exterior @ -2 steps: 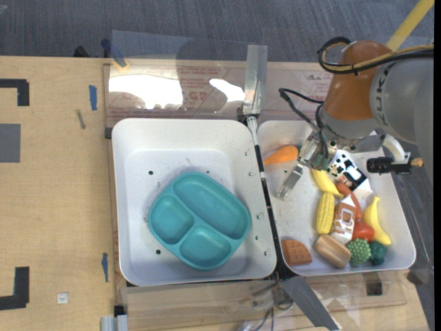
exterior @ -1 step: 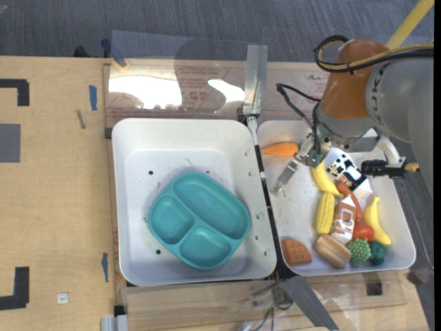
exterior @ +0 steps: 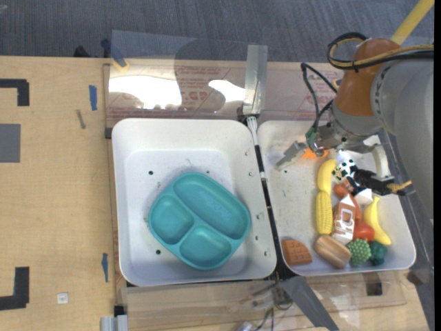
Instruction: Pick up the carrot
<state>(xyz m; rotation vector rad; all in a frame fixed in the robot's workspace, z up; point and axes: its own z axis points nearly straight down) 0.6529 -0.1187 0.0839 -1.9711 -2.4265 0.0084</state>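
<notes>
It was a robotics lab: a wooden bench (exterior: 48,185) with tape marks, two white bins (exterior: 131,143), and cables at two o'clock.

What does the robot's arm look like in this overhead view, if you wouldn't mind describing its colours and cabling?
The arm is a thick, rounded grey body with a glossy orange band above the wrist. Black cables loop over the band and run down beside it. The gripper is small, grey and metallic.

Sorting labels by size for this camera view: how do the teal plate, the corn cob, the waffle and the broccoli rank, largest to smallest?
1. teal plate, by far
2. corn cob
3. waffle
4. broccoli
The waffle and broccoli look close in size, so that order is unsure.
</notes>
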